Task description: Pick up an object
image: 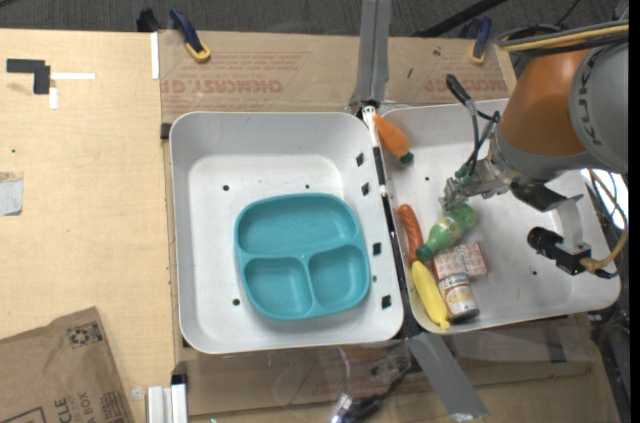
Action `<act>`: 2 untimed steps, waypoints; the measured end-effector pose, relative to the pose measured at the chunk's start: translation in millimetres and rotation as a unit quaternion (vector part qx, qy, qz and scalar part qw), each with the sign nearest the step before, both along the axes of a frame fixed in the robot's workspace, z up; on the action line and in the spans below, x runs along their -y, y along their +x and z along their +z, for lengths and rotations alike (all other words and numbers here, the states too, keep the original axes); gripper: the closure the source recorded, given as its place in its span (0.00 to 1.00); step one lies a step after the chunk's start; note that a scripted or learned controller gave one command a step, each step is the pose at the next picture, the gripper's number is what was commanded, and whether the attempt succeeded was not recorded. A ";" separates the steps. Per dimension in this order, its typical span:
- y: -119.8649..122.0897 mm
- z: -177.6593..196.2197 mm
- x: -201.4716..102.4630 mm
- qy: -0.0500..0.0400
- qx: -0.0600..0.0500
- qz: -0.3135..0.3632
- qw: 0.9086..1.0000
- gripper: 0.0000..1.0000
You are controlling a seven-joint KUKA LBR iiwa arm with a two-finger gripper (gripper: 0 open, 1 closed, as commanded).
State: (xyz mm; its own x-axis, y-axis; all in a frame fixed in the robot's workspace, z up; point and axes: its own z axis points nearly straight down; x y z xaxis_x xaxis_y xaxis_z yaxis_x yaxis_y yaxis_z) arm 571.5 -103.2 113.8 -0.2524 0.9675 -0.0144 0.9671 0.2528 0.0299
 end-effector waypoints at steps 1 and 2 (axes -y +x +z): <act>-0.1 -0.1 0.1 0.000 0.000 0.000 1.000 0.00; 22.2 -11.5 -3.7 0.002 -0.007 -0.008 1.000 0.00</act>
State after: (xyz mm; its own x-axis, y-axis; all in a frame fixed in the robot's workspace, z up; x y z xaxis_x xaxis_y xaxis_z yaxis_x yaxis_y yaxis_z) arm 593.7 -99.5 102.2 -0.2366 0.9716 -0.0070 0.9714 0.2367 0.0178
